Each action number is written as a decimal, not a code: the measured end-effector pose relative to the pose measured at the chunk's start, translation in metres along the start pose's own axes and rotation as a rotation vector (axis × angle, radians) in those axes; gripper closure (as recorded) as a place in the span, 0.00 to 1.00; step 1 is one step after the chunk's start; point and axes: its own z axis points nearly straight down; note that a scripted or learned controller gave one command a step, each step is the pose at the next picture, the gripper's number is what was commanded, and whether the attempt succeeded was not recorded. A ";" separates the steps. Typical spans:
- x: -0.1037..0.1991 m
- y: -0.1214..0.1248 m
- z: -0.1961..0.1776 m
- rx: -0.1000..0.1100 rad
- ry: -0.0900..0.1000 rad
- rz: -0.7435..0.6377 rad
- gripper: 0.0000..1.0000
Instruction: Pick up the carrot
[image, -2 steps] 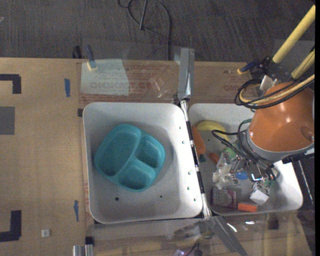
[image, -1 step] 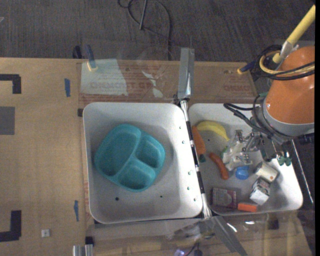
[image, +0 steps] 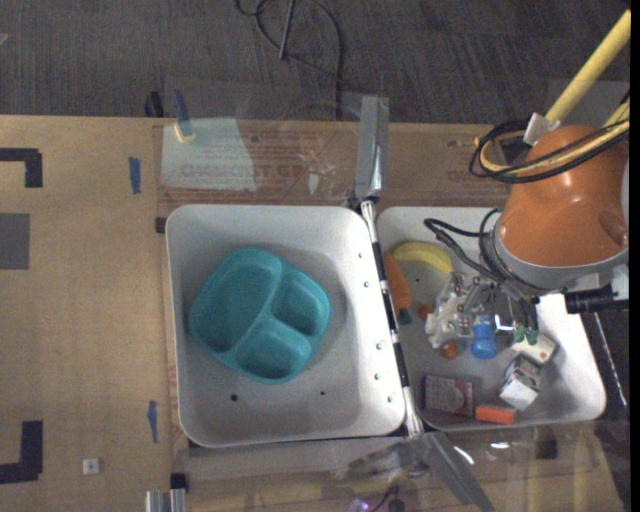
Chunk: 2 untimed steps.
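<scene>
Nearest edge of the right bin (image: 590, 405): a small orange-red piece (image: 495, 414) lies flat by the front wall, beside a dark card-like item (image: 448, 394) and a white box-like item (image: 520, 385). Too small to say what the orange piece is.

Mid-bin: the hand (image: 470, 312) sits low over a clutter of small things, with a blue item (image: 483, 338) just beside it. Can't tell whether it's wide or narrow, the wrist and cables hide that. Nothing visibly held.

The carrot (image: 398, 282), my best read, is the orange elongated piece lying along the right bin's left wall, near the divider, just in front of the yellow banana (image: 422, 257). It's near the hand but apart from it, off to the camera's left.

To do this well: shift the hand toward the left wall, line the closing direction across the carrot's short axis, come straight down, leave wall clearance. Risks are clipping the wall or nudging the banana.

Far side: left bin (image: 200, 400) holds 1 teal divided tray (image: 258, 312), irrelevant. Tabletop (image: 80, 300) beyond is bare cardboard with tape marks.
</scene>
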 end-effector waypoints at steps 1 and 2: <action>-0.019 -0.025 -0.046 0.001 -0.004 -0.008 1.00; -0.055 0.007 0.025 0.000 0.000 0.174 1.00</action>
